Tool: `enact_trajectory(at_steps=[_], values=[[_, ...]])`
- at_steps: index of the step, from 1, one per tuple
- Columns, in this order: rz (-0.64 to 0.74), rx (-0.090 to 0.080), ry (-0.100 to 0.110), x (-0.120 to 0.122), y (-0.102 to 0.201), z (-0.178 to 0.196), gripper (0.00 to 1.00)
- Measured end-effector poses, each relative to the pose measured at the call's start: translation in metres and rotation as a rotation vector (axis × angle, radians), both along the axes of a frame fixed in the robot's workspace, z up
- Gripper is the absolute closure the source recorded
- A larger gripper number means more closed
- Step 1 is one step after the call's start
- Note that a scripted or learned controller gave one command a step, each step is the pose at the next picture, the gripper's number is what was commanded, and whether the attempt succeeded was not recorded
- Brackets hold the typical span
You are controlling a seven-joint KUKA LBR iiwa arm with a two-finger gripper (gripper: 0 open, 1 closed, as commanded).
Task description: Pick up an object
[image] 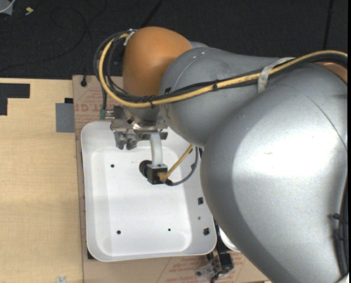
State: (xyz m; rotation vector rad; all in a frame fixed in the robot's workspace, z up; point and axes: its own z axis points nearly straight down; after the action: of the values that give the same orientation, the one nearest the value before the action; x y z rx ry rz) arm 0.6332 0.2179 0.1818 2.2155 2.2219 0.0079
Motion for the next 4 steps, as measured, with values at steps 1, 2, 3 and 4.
enact_trajectory(at_steps=[1,2,3,4], values=[[-0.001,0.000,0.005,0.012,0.026,0.038,1.00],[-0.002,-0.006,0.021,-0.021,0.018,-0.084,1.00],[-0.001,-0.003,0.012,-0.018,0.019,-0.077,0.00],[0.000,-0.007,0.011,0.011,0.024,-0.095,0.00]])
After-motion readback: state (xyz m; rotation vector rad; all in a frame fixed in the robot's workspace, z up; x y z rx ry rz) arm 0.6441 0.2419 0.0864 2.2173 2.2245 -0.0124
